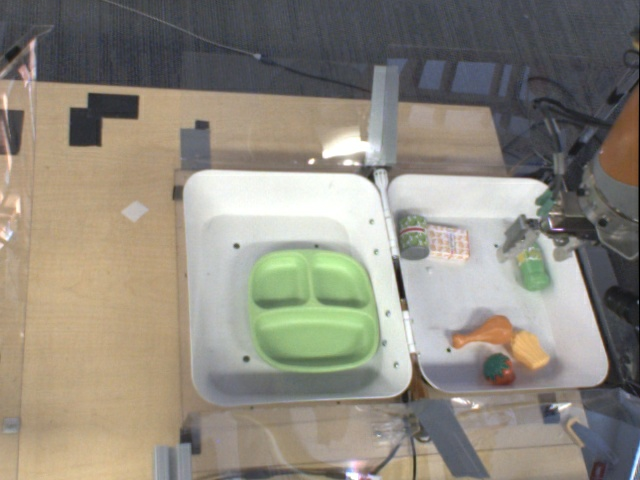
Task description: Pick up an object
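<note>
Jaws [537,236] are being held low over the right bin [480,193], at its far right side, directly above the upper end of a small green bottle [534,271]. One grey finger is being shown to the bottle's left; the other side is being masked by the wrist, so whether the jaws are released or clenched cannot be told. No object is being seen between them, and no grasp is being credited.

The step in hand is being judged as the approach, with the green bottle as the likely target. The bottle is lying in the bin near its right wall.

Further out, a small can [412,236] and a pink patterned packet [447,242] are being kept side by side near the bin's left wall. A toy drumstick [485,333], a yellow piece [530,350] and a red-and-green piece [499,369] are being grouped near the front edge. A green divided plate [313,310] is being held in the left bin [220,208].

The next move is being judged to call for the jaws to be centred across the bottle's body, lowered, and closed before any lift is being attempted; the nearby wall is being noted as a clearance risk.
</note>
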`<action>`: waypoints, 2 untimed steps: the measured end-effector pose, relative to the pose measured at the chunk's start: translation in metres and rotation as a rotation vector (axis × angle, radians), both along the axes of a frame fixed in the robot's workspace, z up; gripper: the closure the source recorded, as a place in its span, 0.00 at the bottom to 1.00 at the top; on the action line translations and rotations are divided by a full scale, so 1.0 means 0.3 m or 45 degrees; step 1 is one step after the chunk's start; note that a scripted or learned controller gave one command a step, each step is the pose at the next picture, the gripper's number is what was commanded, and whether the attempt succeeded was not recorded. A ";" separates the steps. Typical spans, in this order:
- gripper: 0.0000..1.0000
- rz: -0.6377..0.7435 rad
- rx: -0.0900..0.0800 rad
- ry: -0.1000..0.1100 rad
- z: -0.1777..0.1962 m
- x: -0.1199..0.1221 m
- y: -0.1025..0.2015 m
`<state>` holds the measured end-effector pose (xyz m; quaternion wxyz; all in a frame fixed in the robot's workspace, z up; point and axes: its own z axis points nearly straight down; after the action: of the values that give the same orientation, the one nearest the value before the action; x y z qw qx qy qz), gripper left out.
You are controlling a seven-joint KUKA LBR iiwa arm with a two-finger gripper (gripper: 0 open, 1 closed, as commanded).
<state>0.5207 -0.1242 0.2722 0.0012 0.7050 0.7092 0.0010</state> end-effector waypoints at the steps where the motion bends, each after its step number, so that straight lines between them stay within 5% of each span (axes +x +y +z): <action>1: 0.00 -0.221 0.001 0.003 -0.456 0.189 0.039; 2: 0.00 -0.203 0.001 -0.003 -0.563 0.284 0.086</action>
<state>0.6058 -0.0984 0.1033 0.0018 0.7591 0.6509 0.0018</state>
